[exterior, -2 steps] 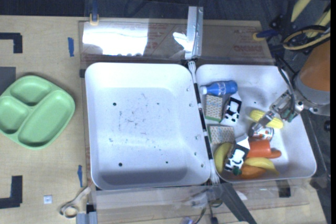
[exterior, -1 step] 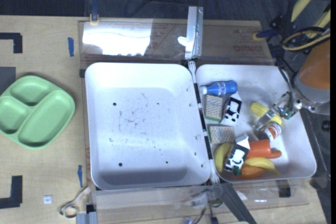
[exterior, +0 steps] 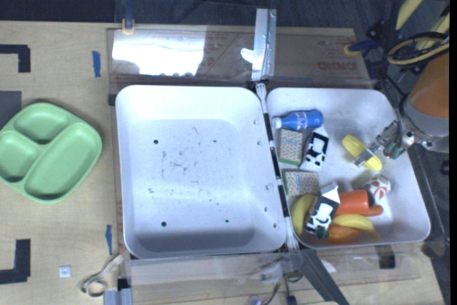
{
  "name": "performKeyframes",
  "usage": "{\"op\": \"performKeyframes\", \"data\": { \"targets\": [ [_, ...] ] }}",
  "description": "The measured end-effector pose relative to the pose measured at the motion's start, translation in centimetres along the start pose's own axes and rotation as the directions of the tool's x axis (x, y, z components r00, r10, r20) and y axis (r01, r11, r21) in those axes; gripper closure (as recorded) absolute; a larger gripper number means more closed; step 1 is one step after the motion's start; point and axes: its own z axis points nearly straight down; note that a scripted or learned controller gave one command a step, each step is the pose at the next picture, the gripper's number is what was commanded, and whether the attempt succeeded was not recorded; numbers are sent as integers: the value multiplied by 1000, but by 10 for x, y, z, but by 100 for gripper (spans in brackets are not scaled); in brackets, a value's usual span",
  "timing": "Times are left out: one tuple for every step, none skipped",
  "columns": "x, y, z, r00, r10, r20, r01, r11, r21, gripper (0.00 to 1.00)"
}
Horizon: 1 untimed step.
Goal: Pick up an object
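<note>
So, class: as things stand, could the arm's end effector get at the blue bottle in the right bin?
Probably yes. The blue bottle lies uncovered at the far-left corner of the right bin, with nothing on top of it. The end effector hovers nearby over the yellow object.

Even, fairly bright overhead light with a cool blue cast. The two white bins [exterior: 189, 168] look pale and slightly washed out. Strong white glare spreads across the clear panel [exterior: 186, 46] along the counter's [exterior: 57, 68] far edge. Shadows are soft and short, gathering along the bins' inner walls. The floor beyond the counter is dim. The whole picture is slightly soft and grainy, and small objects lack crisp detail.
</note>
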Motion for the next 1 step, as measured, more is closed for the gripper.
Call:
{"op": "performKeyframes", "data": {
  "targets": [
    [5, 84, -82, 995, -97, -10, 97, 995, 6, 100]
  ]
}}
